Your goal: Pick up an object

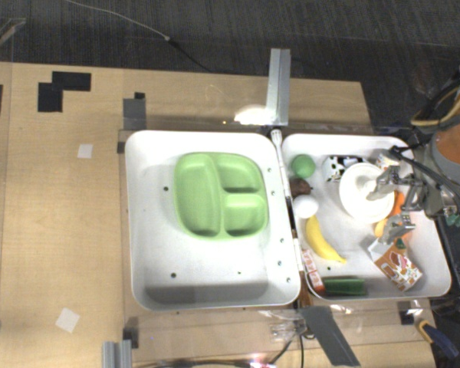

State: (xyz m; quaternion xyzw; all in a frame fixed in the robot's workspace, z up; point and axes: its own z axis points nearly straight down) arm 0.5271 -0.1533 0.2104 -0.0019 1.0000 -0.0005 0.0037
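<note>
Cluttered right bin (441, 285): white cup (360, 190) touching the gripper (392, 202), orange carrot (398, 204) beneath, banana (322, 240) well left. Jaw spacing cannot be told. Risk, as judged: crowded neighbours deflect the fingers, yielding an empty close.

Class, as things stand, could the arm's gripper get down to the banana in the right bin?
Probably yes: the banana lies uncovered left of the gripper, nothing on top.
</note>
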